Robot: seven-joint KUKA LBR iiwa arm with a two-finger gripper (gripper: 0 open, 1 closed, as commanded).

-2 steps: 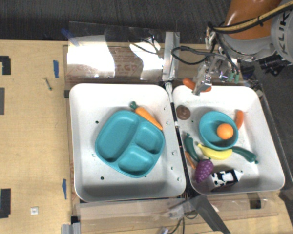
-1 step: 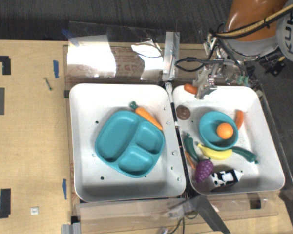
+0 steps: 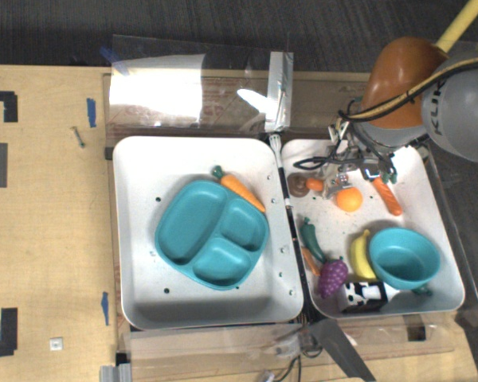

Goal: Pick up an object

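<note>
My gripper (image 3: 340, 180) hangs low over the back of the right bin (image 3: 452, 285), below the orange wrist band (image 3: 402, 70). An orange ball (image 3: 349, 200) lies just in front of it. To its right lies a small carrot (image 3: 388, 196), and to its left a brown piece (image 3: 299, 185). Nearer the front are a banana (image 3: 360, 255), a teal bowl (image 3: 404, 258), a purple grape bunch (image 3: 332, 277), a green pod (image 3: 311, 239) and a black-and-white toy (image 3: 361, 293). Cables and shadow blur the gripper's tip.
The left bin (image 3: 135, 213) holds a teal divided plate (image 3: 213, 233) with a carrot (image 3: 243, 192) along its back right edge. A ridge (image 3: 285, 229) separates the two bins. A clear plastic sheet (image 3: 191, 94) lies behind the left bin.
</note>
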